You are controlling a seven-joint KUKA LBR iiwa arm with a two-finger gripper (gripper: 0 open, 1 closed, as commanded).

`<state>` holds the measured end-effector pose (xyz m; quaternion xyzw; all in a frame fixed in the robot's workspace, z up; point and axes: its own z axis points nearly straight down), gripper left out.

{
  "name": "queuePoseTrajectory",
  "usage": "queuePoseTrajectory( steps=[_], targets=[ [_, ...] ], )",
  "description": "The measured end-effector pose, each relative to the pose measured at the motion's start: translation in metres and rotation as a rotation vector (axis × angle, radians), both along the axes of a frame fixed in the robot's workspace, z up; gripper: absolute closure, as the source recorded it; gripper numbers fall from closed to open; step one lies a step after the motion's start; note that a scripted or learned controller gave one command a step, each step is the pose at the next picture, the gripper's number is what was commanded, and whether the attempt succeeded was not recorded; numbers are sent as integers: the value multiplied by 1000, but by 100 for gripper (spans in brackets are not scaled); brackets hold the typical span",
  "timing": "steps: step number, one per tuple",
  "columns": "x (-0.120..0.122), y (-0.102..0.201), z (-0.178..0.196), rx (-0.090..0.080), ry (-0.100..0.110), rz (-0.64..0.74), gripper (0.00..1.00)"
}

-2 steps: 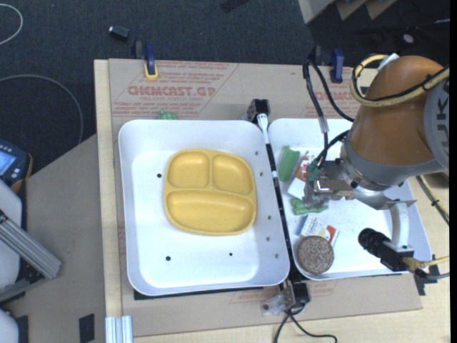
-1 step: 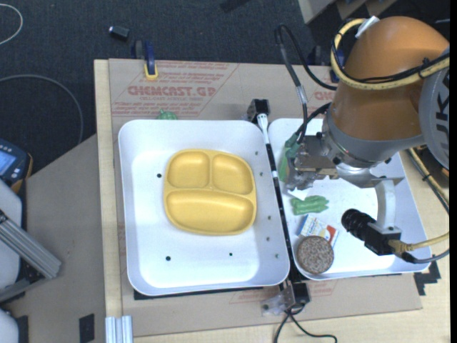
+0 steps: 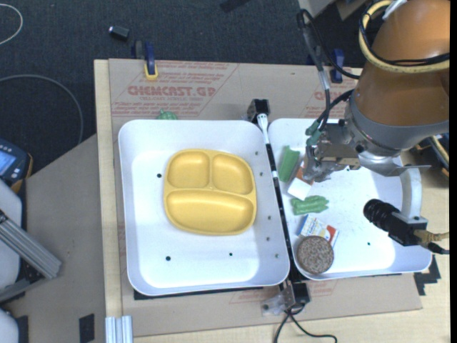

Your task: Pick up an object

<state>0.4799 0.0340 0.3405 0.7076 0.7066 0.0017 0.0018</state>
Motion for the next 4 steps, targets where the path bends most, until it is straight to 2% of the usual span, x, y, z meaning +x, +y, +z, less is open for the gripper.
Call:
queuePoseTrajectory(
  steps=[1, 2, 3, 4],
  targets=[
    [5, 63, 4, 2, 2, 9, 100],
    [5, 59, 15, 0, 0, 4, 100],
    [-2, 107, -25, 0, 12, 7, 100],
    [-2, 180, -24, 3, 4, 10, 100]
  ],
)
